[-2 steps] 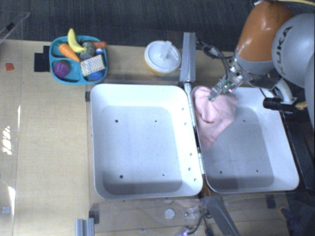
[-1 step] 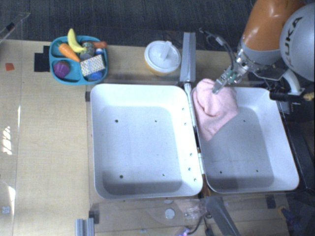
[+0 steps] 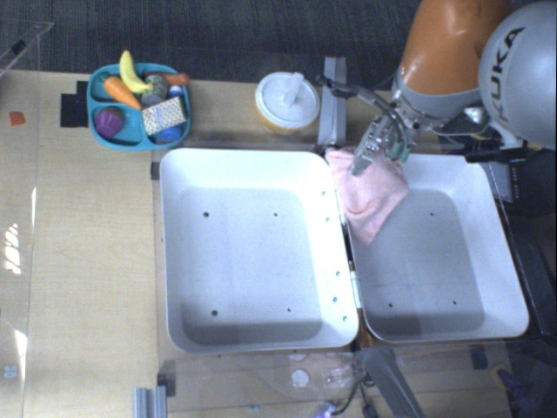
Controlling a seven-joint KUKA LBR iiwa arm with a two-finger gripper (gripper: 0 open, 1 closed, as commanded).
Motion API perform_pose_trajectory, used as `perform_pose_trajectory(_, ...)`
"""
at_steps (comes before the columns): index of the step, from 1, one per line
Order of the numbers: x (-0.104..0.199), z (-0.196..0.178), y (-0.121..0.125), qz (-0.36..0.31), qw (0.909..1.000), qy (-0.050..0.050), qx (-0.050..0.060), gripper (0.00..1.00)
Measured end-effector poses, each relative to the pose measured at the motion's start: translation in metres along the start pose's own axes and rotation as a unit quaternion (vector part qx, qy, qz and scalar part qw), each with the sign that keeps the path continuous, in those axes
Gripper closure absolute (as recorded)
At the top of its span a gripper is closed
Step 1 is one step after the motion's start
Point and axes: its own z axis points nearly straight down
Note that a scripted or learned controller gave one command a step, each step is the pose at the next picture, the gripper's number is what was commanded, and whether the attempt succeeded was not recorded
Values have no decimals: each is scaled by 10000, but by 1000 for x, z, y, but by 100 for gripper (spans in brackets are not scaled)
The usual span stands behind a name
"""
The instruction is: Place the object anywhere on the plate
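- My hand [image 3: 376,153] hung over the back left corner of the right bin [image 3: 452,316], right above the pink cloth [image 3: 372,200].
- The cloth lay bunched in that corner, one fold riding up on the rim where the two bins met.
- My fingers pointed down at the top of the cloth, but I could not tell whether they were spread or pressed together, nor whether any fabric sat between them.
- I saw no ordinary plate; the nearest thing was the blue divided plate [image 3: 97,136] with toy food on the tabletop [image 3: 78,277], well apart to the far left, beyond the left bin [image 3: 252,338].
- My judgement of the risks: a soft cloth could slip out of a shallow pinch, or only one layer could lift and the rest drag along the rim.
- The fold on the shared rim could snag there and pull free as I rose.
- The blue plate was crowded with a toy banana [image 3: 131,73] and carrot [image 3: 121,92], so a dropped cloth might slide off or knock them.
- A white lidded container [image 3: 288,101] stood just behind the bins, near my path leftward.
- Open room: the left bin and most of the right bin floor offered clear travel if I stayed high.
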Motion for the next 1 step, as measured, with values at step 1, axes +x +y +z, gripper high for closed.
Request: perform_pose_trajectory(1,33,10,35,-1983,9801,3,-10,100)
